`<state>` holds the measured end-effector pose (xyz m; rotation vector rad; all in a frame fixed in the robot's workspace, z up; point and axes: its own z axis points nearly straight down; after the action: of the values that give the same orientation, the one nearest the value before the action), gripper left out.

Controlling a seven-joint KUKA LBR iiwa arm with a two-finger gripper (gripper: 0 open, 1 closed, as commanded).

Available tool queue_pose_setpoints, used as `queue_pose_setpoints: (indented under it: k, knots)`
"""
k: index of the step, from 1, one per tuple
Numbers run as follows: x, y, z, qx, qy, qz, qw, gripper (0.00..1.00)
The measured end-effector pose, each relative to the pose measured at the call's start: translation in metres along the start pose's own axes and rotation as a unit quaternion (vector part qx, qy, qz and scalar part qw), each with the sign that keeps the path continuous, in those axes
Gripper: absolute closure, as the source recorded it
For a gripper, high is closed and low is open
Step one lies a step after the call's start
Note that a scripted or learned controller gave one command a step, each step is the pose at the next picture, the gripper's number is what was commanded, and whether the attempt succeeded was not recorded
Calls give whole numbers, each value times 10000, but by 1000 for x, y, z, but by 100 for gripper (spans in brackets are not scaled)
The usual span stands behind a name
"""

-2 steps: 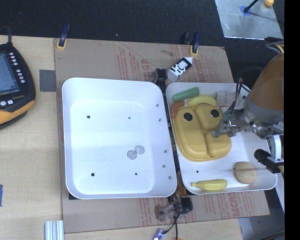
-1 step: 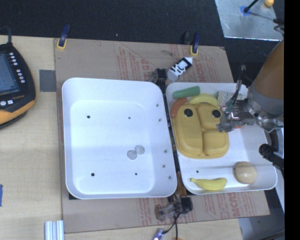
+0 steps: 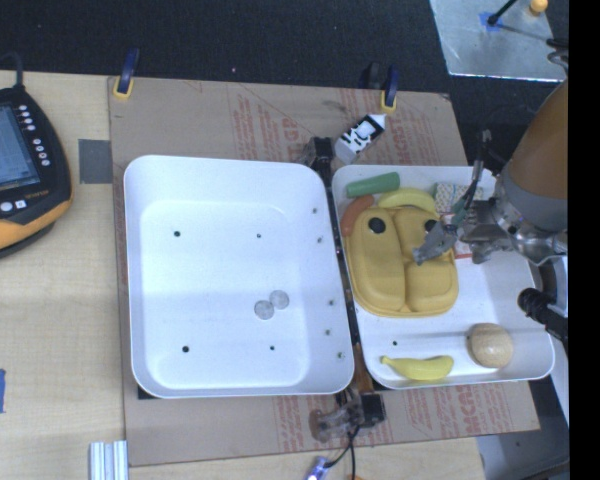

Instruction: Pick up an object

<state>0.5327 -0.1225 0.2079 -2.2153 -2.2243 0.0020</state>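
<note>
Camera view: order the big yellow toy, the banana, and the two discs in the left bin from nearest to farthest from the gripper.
1. Big yellow toy, right bin, directly beneath the gripper.
2. Banana, near edge of the right bin, below the gripper in the camera view.
3. Two discs, left bin, well across the divide.

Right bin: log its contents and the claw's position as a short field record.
bin: right bin, white, shallow
big item: yellow toy, in the middle
top edge: green piece
bottom edge: banana, lying flat
bottom right: beige ball, apart from the banana
claw: claw, over the yellow toy's right part
claw fingers: too blurred to judge
left bin: left bin, two small grey discs
</note>
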Motion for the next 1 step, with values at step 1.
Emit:
queue_pose_setpoints:
  k: [1]
  knots:
    - [-55, 5, 30, 10, -1, 6, 10000, 0]
